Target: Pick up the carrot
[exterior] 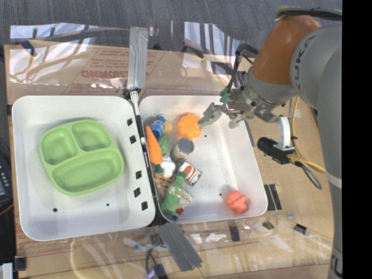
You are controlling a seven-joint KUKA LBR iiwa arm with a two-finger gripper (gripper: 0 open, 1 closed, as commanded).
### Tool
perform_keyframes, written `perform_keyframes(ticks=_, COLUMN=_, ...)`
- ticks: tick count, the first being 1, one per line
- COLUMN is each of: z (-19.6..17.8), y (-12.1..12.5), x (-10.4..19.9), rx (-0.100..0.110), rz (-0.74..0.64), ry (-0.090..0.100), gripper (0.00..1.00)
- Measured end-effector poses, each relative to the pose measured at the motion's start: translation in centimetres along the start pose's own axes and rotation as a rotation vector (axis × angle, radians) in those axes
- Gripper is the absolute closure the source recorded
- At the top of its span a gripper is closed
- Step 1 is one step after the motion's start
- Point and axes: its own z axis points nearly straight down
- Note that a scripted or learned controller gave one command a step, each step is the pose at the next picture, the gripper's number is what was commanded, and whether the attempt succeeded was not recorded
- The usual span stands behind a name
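Note:
The carrot is a slim orange piece lying lengthwise against the left wall of the right bin, with other items crowded on its right side. My gripper hangs over the bin's far right part, well to the right of the carrot and just right of an orange pumpkin-like toy. Its fingers are spread open with nothing between them.
Beside the carrot lie a blue-and-yellow item, a grey-topped can, a red-and-white can and a green bottle. A pink fruit sits near the front right corner. The left bin holds a green divided plate.

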Motion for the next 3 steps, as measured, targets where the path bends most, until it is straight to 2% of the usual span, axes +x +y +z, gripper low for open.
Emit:
perform_keyframes(ticks=1, z=6.7, y=6.1, x=-1.5, rx=-0.001, rz=0.134, ry=-0.001, gripper=0.0)
perform_keyframes(ticks=2, z=-4.4, y=4.4, x=-0.3, rx=-0.004, rz=0.376, ry=0.0, gripper=0.0)
perform_keyframes(ticks=3, z=13.0, y=5.9, x=-1.1, rx=0.004, rz=0.281, ry=0.001, gripper=0.0)
